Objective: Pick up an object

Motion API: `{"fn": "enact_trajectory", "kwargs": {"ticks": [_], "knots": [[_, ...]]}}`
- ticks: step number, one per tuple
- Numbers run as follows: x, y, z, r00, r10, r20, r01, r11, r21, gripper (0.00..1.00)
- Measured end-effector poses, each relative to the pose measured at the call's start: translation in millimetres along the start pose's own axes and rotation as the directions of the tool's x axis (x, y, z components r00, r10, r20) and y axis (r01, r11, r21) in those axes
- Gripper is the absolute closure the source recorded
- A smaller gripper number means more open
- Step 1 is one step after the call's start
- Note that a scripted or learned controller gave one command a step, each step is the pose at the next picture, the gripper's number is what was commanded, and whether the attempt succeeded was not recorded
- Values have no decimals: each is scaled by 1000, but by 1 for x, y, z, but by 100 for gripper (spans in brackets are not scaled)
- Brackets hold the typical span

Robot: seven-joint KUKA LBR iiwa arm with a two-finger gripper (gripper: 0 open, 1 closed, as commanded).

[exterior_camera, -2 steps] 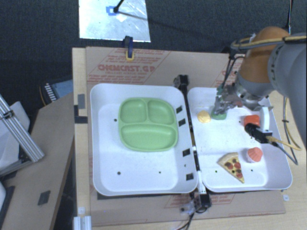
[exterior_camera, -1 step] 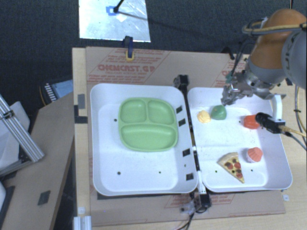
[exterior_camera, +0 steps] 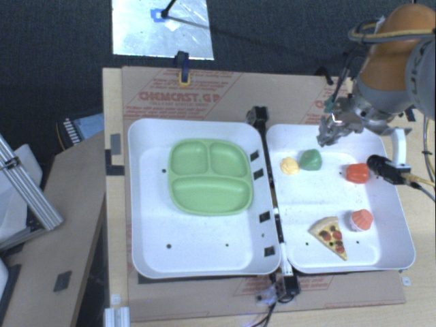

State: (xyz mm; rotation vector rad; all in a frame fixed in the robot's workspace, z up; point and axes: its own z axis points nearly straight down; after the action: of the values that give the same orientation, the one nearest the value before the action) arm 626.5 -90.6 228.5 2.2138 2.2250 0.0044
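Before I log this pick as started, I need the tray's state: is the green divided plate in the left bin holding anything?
Empty. The green divided plate shows bare compartments, and the toy foods, such as the pizza slice, lie in the right bin.

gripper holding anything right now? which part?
Nothing held. The gripper hangs over the right bin, just above the green toy, with nothing between its jaws.

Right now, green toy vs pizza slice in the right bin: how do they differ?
The green toy is a rounded lump; the pizza slice is a flat wedge. Green toy lies at the bin's far side under the gripper; pizza slice lies near the front. Both rest loose in the right bin.
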Motion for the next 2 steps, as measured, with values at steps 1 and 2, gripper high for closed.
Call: {"fn": "enact_trajectory", "kwargs": {"ticks": [1,2], "knots": [[47,5,-7,1000,-4,-2,4,1000,1,100],[108,-2,-3,1000,-5,-3,5,1000,4,100]]}}
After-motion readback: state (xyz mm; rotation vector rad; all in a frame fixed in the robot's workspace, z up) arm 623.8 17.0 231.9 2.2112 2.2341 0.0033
